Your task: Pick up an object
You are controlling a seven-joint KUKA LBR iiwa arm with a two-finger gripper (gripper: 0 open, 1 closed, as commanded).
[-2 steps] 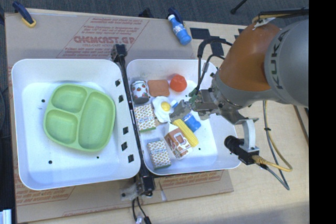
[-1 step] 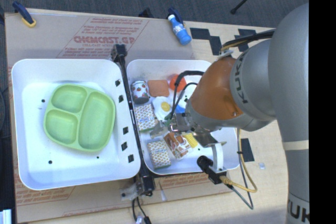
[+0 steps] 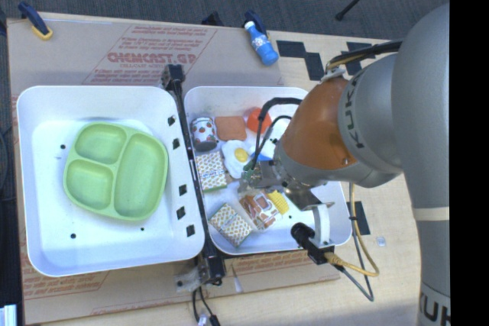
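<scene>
**Arm down over the right bin**

Looming closest, grey arm (image 3: pixel 397 118) with orange band, stretched over the right bin (image 3: pixel 229 94). Left bin (image 3: pixel 30 164) carrying a green divided plate (image 3: pixel 116 172). Gripper (image 3: pixel 256 178) down among the small packets (image 3: pixel 229 224) in the right bin — open or closed, cannot tell. Blue bottle (image 3: pixel 262 44) lying on the counter beyond.

A bulky grey robot arm (image 3: pixel 416 103) with smooth rounded segments (part of the black KUKA lettering shows), a glossy orange band (image 3: pixel 321 130) above the wrist, and black cables (image 3: pixel 267 122) looping alongside.
</scene>
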